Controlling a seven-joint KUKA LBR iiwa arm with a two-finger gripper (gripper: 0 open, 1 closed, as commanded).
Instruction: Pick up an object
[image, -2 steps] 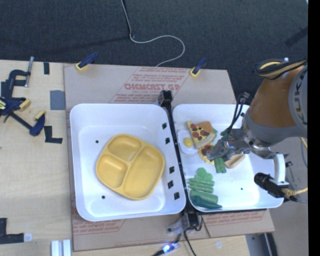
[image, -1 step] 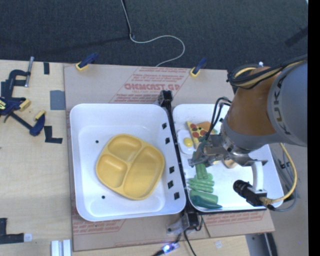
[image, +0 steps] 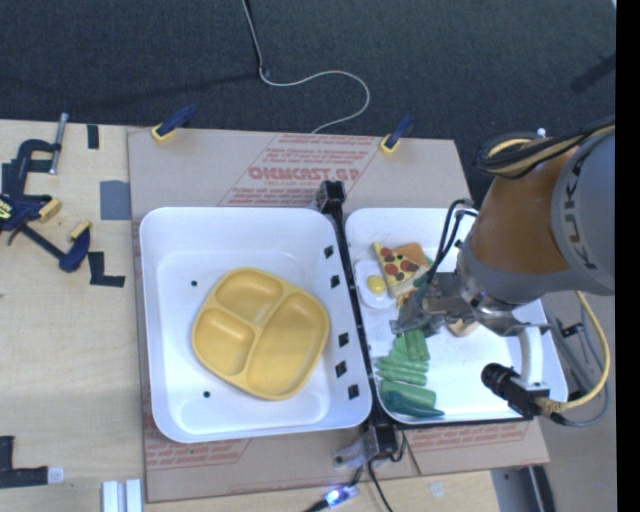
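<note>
The right bin (image: 470, 400) holds a toy pizza slice (image: 402, 263), a fried egg toy (image: 373, 286), a bunch of green bean pods (image: 405, 361) and a dark green pod (image: 410, 402) near the front wall. My gripper (image: 418, 312) hangs low over the left part of this bin, just above the bean pods and just in front of the pizza slice. The arm's orange wrist covers much of the bin's middle. A small tan piece (image: 462, 326) peeks out under the wrist.
The left bin (image: 170, 300) carries a yellow divided plate (image: 261, 331). Black clips line the divider between the bins (image: 343, 300). Blue clamps (image: 40, 215) lie on the bench at far left. A white cable (image: 300, 80) runs across the dark floor behind.
</note>
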